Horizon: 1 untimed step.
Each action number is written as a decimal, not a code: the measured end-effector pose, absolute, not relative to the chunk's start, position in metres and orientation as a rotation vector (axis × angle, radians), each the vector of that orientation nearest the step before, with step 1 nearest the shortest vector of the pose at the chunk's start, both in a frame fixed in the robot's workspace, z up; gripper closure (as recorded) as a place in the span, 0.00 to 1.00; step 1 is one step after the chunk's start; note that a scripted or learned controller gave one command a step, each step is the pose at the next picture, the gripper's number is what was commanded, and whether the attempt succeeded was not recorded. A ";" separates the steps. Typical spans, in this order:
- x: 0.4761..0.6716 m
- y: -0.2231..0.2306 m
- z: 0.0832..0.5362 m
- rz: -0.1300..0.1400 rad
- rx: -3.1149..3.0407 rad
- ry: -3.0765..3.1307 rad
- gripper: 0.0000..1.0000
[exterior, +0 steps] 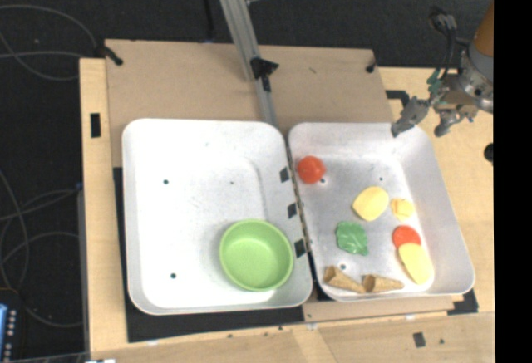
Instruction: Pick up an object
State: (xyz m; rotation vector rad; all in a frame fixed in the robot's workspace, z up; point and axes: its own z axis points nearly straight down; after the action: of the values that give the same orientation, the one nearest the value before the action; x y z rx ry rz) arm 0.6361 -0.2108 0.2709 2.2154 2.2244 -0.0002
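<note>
Above the right bin's [432, 155] far corner, my gripper [425, 118] hangs, fingers apart; I'd pinch the light, rigid-looking orange ball [311, 170] across its middle

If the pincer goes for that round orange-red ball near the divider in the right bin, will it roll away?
Probably. The round orange-red ball looks smooth and spherical, so a glancing touch would likely send it rolling. It sits alone on the flat floor of the right white bin, with nothing beside it to stop it except the nearby wall. It looks like a light toy, easy to lift if squarely pinched.
</note>
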 end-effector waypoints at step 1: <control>0.636 -0.211 0.271 -0.002 2.215 2.224 0.00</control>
State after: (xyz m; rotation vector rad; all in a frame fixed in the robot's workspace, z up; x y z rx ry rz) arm 0.6359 -0.2115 0.2710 2.2148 2.2242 -0.0024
